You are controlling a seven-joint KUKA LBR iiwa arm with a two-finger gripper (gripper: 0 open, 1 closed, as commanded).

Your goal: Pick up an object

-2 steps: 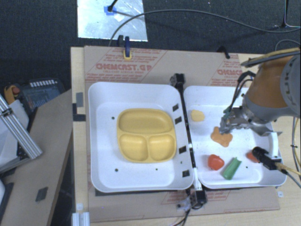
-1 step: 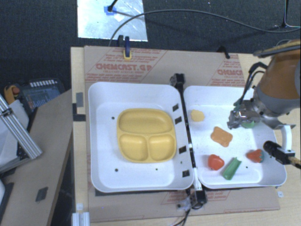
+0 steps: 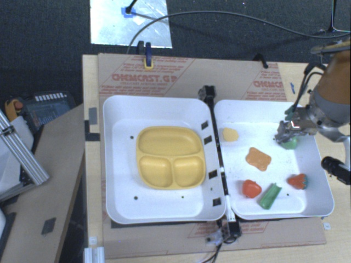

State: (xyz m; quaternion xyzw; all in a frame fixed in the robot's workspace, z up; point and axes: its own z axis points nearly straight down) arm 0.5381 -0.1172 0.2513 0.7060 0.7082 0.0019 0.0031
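Observation:
In the right bin (image 3: 323,201), my gripper (image 3: 286,135) hangs low near the far right wall, directly over a small green object (image 3: 290,143) that peeks out beneath it. Whether it grips that object is hidden by the wrist. Other pieces lie loose on the bin floor: a pale yellow piece (image 3: 230,135) at the left, an orange piece (image 3: 258,158) in the middle, a red round piece (image 3: 252,188), a long green piece (image 3: 270,196) and a red piece with a green top (image 3: 297,181) along the front.
The left bin (image 3: 118,201) holds a yellow divided plate (image 3: 169,156). A black divider (image 3: 215,147) runs between the bins. The arm's grey body and orange band (image 3: 334,86) stand over the right bin's far right corner. Cables cross the dark floor behind.

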